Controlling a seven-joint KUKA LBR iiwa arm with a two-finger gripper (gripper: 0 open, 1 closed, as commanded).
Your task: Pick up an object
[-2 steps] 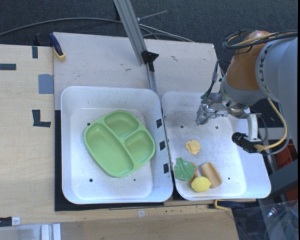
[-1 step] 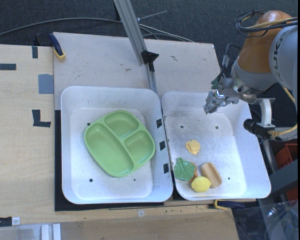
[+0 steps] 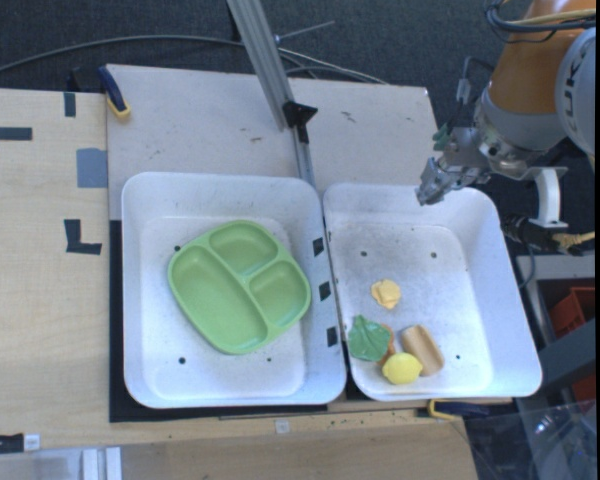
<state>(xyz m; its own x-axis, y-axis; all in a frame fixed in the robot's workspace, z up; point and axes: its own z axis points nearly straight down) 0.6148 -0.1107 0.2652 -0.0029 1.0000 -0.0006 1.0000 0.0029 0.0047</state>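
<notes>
The right bin (image 3: 480,268) holds a small pale yellow piece (image 3: 386,293) near its middle. At its front lie a green leafy piece (image 3: 369,339), a yellow lemon (image 3: 402,369) and a tan bread-like piece (image 3: 422,347), close together. My gripper (image 3: 432,188) hangs above the bin's far right corner, well behind these objects. Nothing shows between its tips.
A green divided plate (image 3: 239,285) lies in the left bin (image 3: 145,268). A slanted metal pole (image 3: 270,58) stands behind the bins, with a black mount at the divider. Cables run across the dark floor at the back.
</notes>
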